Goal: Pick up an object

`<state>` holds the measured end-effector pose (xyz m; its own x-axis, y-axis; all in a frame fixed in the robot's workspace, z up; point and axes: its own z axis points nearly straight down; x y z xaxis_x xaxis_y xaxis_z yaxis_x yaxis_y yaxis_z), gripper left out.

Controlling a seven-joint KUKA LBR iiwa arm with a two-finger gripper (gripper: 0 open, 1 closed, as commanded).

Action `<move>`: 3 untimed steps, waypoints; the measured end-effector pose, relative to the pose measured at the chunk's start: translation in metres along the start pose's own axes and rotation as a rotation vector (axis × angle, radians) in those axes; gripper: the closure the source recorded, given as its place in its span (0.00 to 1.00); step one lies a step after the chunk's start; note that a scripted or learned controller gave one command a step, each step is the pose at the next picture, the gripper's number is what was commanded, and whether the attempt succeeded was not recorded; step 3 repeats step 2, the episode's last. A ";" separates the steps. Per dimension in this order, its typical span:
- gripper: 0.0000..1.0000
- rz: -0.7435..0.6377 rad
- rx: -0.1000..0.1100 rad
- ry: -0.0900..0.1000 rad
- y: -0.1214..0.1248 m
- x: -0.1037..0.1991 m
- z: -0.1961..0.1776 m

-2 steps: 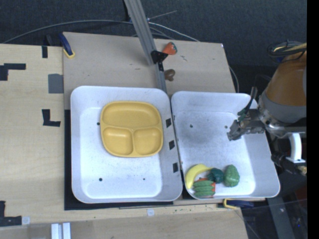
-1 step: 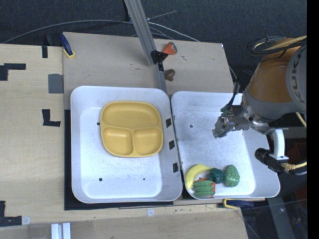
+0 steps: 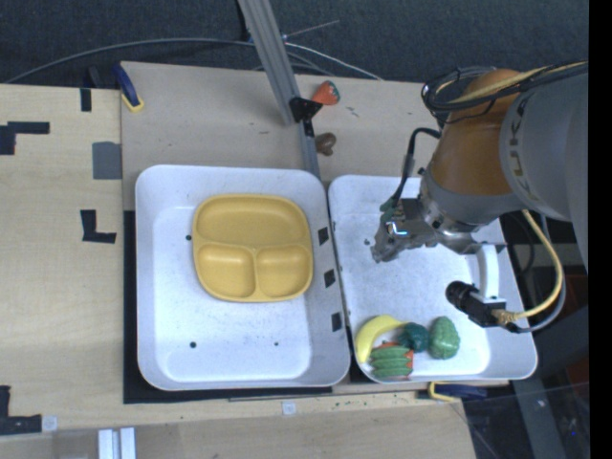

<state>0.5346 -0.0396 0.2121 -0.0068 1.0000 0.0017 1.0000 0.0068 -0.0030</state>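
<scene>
Bearing two shallow white bins side by side on a pale wood-grain bench (image 3: 57, 285), likely so as to be keeping everything inside the arm's reach. Lying to the left, the left bin (image 3: 145, 285), smooth moulded plastic with rounded corners and a few dark specks. Touching it along one rim, the right bin (image 3: 406, 290), similarly smooth and speckled. Reaching in from the right over that right bin, the arm (image 3: 550, 142), grey and bulky, showing a glossy orange band above the wrist and trailing a yellow cable. Resting in the left bin, a yellow plate (image 3: 253, 247), matte plastic, rounded, divided into three hollows. Hanging low over the bare upper middle of the right bin, the gripper (image 3: 390, 239), dark and metallic, with nothing visible in its grasp; being too blurred and dark here for judging whether spread or closed. Sitting well apart from it, huddled in the near corner of the right bin, the likely targets: a curved, smooth yellow banana (image 3: 373, 331), a bumpy green round toy (image 3: 444, 338), a dark teal lump (image 3: 415, 335), and a ridged green piece with red (image 3: 391, 359), all touching or nearly so, probably making a clean single grasp awkward.
</scene>
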 end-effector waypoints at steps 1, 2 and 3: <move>1.00 -0.002 0.000 0.000 0.005 0.060 0.000; 1.00 -0.002 -0.002 0.000 0.016 0.118 -0.010; 1.00 -0.002 -0.002 0.000 0.016 0.118 -0.010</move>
